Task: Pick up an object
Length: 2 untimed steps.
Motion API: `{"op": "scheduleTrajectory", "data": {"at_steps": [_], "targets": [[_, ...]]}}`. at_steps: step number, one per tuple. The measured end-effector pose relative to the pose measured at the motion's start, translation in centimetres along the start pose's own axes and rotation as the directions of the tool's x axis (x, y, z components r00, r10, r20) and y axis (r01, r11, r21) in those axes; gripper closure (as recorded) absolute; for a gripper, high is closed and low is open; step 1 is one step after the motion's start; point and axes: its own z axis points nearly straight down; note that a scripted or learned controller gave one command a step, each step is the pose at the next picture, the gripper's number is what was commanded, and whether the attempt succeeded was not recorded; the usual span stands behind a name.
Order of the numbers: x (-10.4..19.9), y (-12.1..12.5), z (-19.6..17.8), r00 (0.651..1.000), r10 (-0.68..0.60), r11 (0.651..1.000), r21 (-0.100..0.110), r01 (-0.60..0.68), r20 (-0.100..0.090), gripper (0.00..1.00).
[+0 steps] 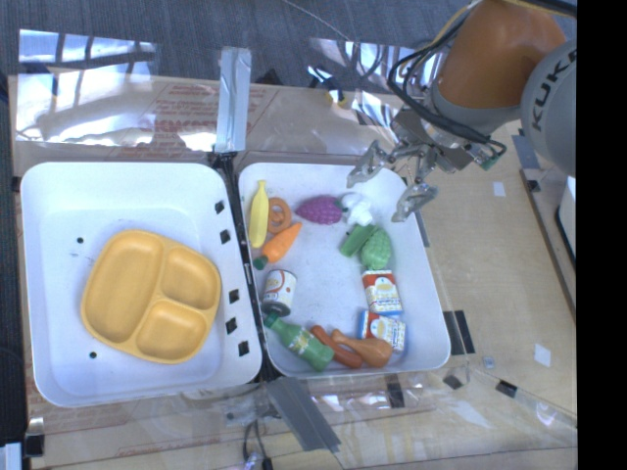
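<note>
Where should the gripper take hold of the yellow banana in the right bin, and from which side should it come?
Grip the banana around its middle, coming from straight above. It lies flat and narrow along the right bin's left wall, so the fingers would best close across its short width. The wall and the carrot leave little room, so this may be tight.

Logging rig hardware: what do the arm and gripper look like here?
Grey arm with dark KUKA lettering and a rounded orange band above the wrist. Black cables loop beside the band. Gripper is silvery metal, two thin fingers.
</note>
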Motion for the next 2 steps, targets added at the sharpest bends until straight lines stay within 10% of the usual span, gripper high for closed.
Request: {"op": "scheduleTrajectory", "data": {"at_steps": [2], "targets": [[4.7,5.2,11.7,0.979,-0.203,0.979,0.008,0.203,0.004,0.0]]}}
